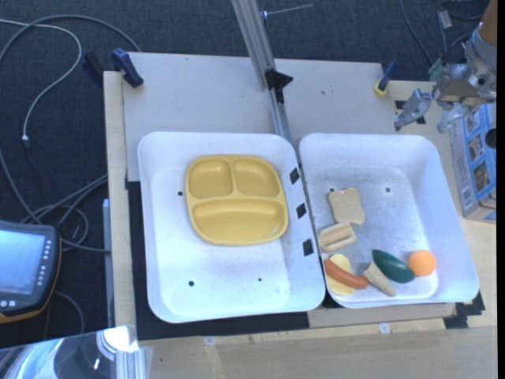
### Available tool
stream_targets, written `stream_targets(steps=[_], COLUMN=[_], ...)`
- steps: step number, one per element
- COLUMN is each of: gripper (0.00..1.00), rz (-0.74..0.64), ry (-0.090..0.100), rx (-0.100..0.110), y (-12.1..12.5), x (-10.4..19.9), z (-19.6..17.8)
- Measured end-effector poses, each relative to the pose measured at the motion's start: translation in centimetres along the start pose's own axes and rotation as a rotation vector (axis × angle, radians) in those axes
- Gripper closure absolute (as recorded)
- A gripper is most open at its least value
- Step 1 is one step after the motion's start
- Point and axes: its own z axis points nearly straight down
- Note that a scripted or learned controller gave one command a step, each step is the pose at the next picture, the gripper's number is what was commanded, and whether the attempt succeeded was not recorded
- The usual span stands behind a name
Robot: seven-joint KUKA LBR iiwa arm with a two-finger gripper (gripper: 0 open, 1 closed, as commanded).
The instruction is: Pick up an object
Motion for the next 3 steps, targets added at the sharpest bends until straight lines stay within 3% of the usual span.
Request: stream_targets(steps=[1, 3], gripper=[0.00, 0.00], rz=[0.000, 0.002], ry=[0.000, 0.001], rx=[0.000, 0.006], y=[0.0, 0.1], x=[0.0, -1.8], z=[0.0, 10.6])
